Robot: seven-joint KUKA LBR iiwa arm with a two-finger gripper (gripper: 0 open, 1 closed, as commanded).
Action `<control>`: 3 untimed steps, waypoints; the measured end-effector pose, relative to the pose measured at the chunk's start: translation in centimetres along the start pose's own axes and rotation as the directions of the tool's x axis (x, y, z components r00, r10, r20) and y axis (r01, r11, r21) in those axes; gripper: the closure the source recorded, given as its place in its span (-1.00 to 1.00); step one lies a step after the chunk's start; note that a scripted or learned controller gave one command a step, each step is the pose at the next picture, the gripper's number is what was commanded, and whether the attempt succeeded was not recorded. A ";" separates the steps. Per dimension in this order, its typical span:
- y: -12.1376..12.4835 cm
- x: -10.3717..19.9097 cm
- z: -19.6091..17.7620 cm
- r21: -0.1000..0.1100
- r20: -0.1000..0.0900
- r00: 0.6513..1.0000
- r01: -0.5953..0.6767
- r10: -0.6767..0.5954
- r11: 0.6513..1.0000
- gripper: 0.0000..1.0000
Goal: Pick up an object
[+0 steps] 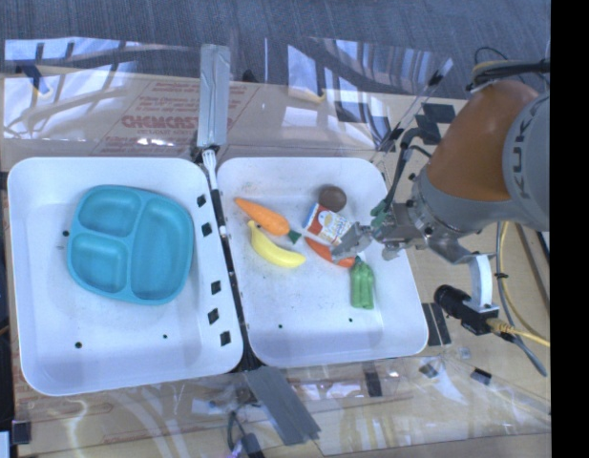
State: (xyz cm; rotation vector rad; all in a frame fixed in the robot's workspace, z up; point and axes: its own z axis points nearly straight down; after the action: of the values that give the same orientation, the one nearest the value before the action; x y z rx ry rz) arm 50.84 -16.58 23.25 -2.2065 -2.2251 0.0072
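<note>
The right bin [313, 337] holds an orange carrot [262, 216], a yellow banana [274, 249], a brown round thing [332, 197], a small white and orange carton [326, 224], a second orange piece [322, 251] under the carton's edge, and a green bottle [362, 284]. My gripper [349, 243] hangs low over the right side of this bin, right beside the carton and just above the green bottle. I see nothing gripped between its fingers.
The left bin [46, 332] carries a blue divided plate [131, 242]. A black hinged divider [220, 256] runs between the bins. The arm's orange band [477, 146] and wrist overhang the right bin's right wall. Tape and clear plastic sheeting surround the bins.
</note>
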 end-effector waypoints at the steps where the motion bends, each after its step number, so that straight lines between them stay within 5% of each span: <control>1: 6.2 -2.2 11.7 -0.017 0.007 0.999 -0.044 0.044 0.999 -1.00; 2: 5.9 -2.0 11.4 -0.002 0.002 0.999 -0.041 0.041 0.999 1.00; 3: 8.0 2.5 -1.3 -0.007 0.002 1.000 -0.002 0.002 1.000 1.00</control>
State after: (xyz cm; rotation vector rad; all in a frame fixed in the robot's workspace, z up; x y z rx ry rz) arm 58.84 -14.00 24.51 -2.2133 -2.2273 0.0018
